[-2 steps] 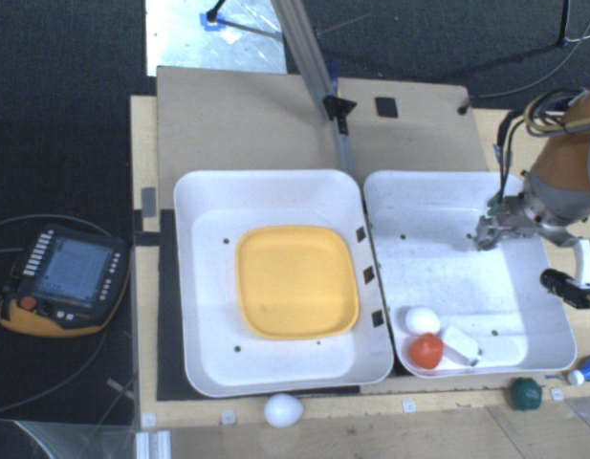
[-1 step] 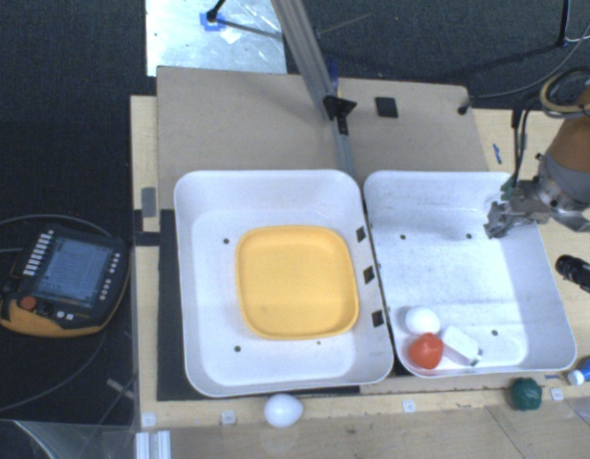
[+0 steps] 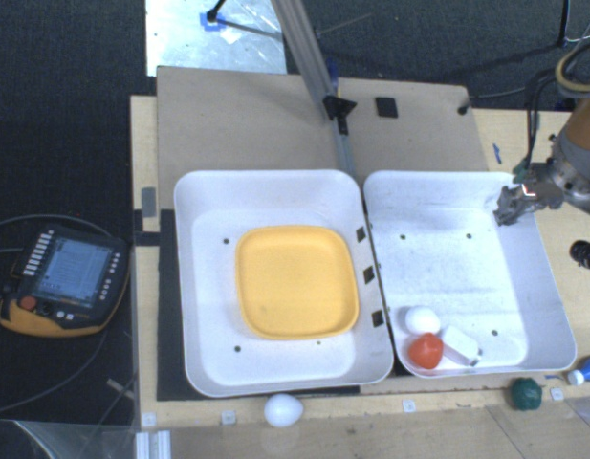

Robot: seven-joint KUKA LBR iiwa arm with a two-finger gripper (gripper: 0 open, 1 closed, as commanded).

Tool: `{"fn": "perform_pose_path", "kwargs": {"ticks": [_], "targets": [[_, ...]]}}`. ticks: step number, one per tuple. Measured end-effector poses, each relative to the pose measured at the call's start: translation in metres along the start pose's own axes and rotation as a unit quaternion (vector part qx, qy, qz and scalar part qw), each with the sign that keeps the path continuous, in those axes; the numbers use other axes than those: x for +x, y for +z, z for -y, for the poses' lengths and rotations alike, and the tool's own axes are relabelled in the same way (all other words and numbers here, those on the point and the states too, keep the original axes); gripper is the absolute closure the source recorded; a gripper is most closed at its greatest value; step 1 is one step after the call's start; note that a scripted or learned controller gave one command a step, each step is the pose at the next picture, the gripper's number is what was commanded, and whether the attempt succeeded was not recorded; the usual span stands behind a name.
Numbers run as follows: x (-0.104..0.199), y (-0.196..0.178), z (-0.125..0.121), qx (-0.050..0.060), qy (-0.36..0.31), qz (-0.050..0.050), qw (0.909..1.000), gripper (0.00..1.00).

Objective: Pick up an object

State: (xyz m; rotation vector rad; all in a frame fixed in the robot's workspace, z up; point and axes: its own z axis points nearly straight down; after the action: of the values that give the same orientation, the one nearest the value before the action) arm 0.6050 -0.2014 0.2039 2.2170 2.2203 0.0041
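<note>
left bin: yellow plate is seen lying flat, untouched | right bin: white ball, red ball and white block are clustered at near corner, none lifted | gripper: is placed over far right rim, well apart from cluster, nothing held | progress: pick judged not begun | unclear: finger state cannot be told; arm is cut off at right edge

plate: yellow
bins: white
red ball: red
white ball: white
egg: white
green ball: dark green
bench: tan
pendant: orange, grey
</note>
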Motion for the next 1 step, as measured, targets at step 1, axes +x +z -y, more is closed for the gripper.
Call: {"fn": "perform_pose_path", "kwargs": {"ticks": [1], "targets": [[0.0000, -0.0063, -0.0004, 0.002, 0.000, 0.000, 1.0000, 1.00]]}}
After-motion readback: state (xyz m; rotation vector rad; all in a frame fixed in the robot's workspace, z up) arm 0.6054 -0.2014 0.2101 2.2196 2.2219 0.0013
